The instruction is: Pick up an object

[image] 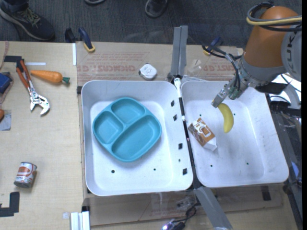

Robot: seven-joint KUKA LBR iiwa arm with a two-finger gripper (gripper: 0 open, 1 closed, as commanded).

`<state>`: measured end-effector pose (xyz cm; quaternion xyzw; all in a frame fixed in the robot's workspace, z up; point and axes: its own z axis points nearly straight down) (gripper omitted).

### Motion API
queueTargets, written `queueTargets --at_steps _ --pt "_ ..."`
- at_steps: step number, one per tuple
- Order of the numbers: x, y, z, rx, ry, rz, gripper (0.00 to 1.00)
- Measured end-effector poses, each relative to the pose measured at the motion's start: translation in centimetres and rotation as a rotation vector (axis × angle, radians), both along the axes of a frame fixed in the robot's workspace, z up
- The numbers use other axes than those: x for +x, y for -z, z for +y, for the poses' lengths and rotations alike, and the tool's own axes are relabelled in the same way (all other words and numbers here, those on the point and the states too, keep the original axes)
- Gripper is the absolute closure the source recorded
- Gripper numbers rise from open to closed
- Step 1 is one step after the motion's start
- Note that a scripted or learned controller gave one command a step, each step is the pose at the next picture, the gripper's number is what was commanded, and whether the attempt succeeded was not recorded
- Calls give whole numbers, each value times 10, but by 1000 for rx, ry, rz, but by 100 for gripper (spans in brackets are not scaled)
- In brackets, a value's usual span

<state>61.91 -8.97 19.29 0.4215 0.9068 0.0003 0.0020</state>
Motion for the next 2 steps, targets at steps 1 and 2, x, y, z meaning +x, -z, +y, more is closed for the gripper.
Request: queueTargets --at_steps 1,2 --pt "-31 -159 17 -2 -318 1 100" --pt "-32 -159 17 -1 -318 1 0"
